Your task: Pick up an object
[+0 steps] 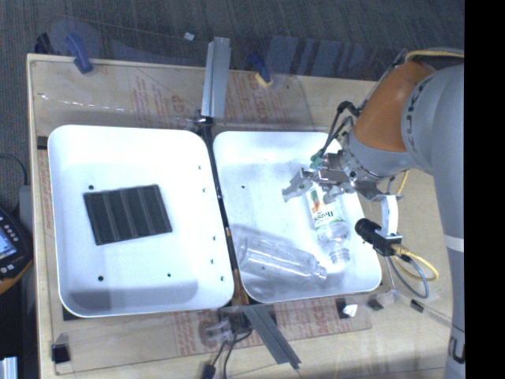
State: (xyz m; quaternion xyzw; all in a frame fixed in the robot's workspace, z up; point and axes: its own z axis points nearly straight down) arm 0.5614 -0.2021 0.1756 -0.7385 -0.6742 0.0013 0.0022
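In the right bin (260,152) a small clear water bottle (327,223) with a white, red and green label lies near the right wall, cap toward the front. A larger clear plastic bottle (276,259) lies on its side along the front. My gripper (304,184) hangs open at the labelled bottle's far end, just above it, with nothing between its fingers. A dark ribbed rectangular block (128,213) lies flat in the left bin (71,148).
The grey arm with its orange band (390,117) reaches in over the right bin's right wall. A black cable fitting (375,237) juts out by that wall. A metal divider post (215,77) stands behind, between the bins.
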